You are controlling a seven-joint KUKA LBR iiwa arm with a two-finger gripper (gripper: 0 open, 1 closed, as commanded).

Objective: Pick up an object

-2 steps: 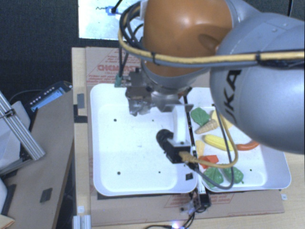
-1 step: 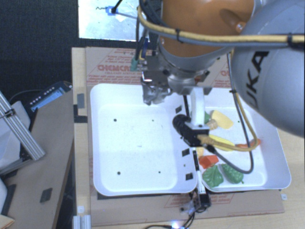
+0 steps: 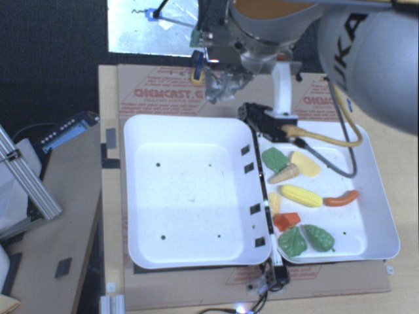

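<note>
The gripper [image 3: 222,87] is hovering at upper centre, above the bins' far edge; whether its jaws are apart or together I cannot tell. Nothing seems picked yet, so the approach is pending. The toy foods, among them a corn cob [image 3: 301,195], are lying in the right bin [image 3: 376,201], lower right, so it needs to travel there and descend.

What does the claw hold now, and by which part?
It cannot be told: the claw hangs above the bins' far edge, too blurred to show anything between its fingers.

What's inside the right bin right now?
The right bin holds toy food: a corn cob, an orange-red sausage, an ice cream cone, green leaves, a red piece. The arm covers its far end.
</note>
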